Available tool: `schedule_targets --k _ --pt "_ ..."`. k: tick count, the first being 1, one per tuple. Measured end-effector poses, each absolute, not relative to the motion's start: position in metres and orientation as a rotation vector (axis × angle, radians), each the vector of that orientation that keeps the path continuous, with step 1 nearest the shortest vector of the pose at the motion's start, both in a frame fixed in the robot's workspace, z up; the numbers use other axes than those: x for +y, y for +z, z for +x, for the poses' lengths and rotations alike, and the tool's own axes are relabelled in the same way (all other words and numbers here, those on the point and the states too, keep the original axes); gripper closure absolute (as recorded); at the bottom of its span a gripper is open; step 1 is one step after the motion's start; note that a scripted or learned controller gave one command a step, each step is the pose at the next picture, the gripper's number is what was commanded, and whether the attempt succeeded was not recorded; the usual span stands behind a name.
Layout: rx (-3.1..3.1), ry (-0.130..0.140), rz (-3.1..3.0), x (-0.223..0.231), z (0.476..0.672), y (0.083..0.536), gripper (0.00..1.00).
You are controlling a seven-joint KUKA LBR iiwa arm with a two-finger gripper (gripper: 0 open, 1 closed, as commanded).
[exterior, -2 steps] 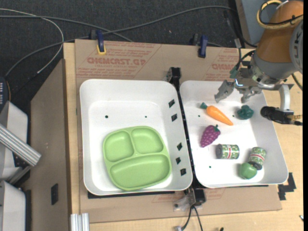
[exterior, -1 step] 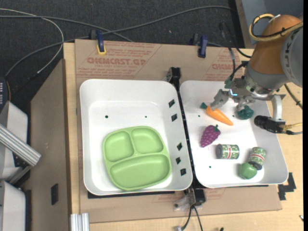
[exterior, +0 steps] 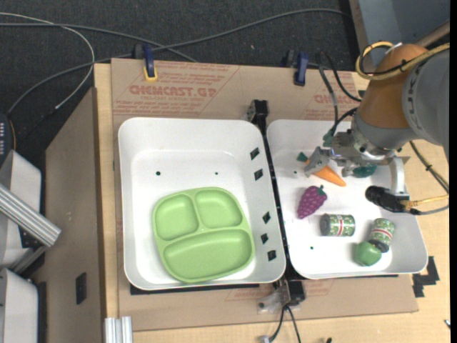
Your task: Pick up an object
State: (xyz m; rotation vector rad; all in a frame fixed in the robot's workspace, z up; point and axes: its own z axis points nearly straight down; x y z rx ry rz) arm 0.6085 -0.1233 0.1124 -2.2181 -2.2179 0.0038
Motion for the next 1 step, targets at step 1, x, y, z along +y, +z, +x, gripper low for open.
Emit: schedule_targets --k 1 --pt "-2.219 0.003 -2.219 -0.1226 0.6083 0.0837 0.0"
